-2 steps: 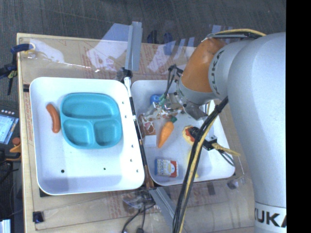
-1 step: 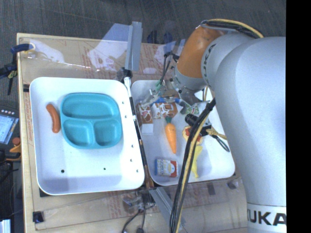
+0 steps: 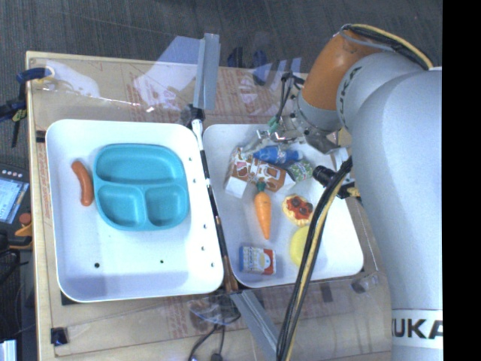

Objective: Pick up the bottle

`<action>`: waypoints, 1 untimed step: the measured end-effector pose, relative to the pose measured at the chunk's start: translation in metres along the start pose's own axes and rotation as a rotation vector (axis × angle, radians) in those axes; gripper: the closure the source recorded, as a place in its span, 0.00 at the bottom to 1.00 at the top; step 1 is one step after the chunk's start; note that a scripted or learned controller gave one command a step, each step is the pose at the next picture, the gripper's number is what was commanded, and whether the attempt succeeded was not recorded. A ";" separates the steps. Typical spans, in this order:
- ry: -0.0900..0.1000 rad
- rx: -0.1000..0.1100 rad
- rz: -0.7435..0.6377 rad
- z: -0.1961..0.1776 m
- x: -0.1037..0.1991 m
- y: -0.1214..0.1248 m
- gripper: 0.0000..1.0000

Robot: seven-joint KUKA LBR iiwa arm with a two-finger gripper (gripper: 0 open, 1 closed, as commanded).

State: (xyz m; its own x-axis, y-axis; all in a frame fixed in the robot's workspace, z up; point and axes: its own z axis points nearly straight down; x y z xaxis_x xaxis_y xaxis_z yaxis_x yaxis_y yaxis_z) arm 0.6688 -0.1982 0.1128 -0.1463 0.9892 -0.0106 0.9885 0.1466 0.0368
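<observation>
My claw [image 3: 279, 134] hangs over the far end of the right bin [image 3: 342, 265], low among the things piled there, and from this slanted view I cannot tell whether it is open or closed: my own orange-banded wrist covers most of it and what shows is a small tangle of metal. The bottle [image 3: 276, 156], blue with a pale label, lies on its side just below my claw, on the side toward the camera, so close that the two may be touching, though I can't be sure. Nothing shows the bottle lifted; it rests on the bin floor against the brown carton [image 3: 255, 173], which sits just past it, further from me. So I judge the task barely begun in its real part: the reach looks made, but the grasp and the lift are both left to do. Beyond the carton, further toward the near end of the bin, lie the carrot [image 3: 262, 210], a small red and yellow toy [image 3: 298, 208], a yellow piece [image 3: 299, 245] partly behind my cable, and a little blue and white box [image 3: 256, 259]. Well off to the side of my claw, in the left bin [image 3: 60, 262], sit the teal divided tray [image 3: 142, 184] and a sausage [image 3: 83, 182], none of which concern this pick.
</observation>
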 end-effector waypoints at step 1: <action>-0.001 -0.004 -0.009 -0.012 0.002 0.003 1.00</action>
State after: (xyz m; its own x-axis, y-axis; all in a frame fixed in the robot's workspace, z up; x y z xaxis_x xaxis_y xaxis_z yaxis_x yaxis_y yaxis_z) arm 0.6708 -0.1954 0.1247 -0.1556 0.9878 -0.0118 0.9869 0.1560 0.0403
